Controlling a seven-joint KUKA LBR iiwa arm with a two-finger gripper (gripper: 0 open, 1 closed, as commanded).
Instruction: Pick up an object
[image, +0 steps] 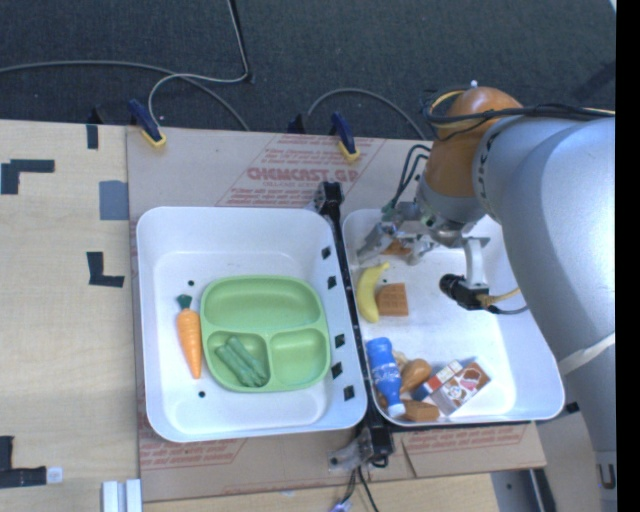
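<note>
While the gripper (400, 236) hangs at the right bin's (520, 350) 11 o'clock corner | finger state: cannot tell | banana (371, 290) lies near, at its 7 o'clock, probably the closest thing to pick.

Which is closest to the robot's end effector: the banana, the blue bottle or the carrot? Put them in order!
From the end effector:
1. Banana, just below it in the right bin.
2. Blue bottle, at that bin's near end.
3. Carrot, far off in the left bin, beside the green plate.

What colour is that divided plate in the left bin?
Light green; the divided plate shows plainly in the camera view, beside an orange carrot.
</note>
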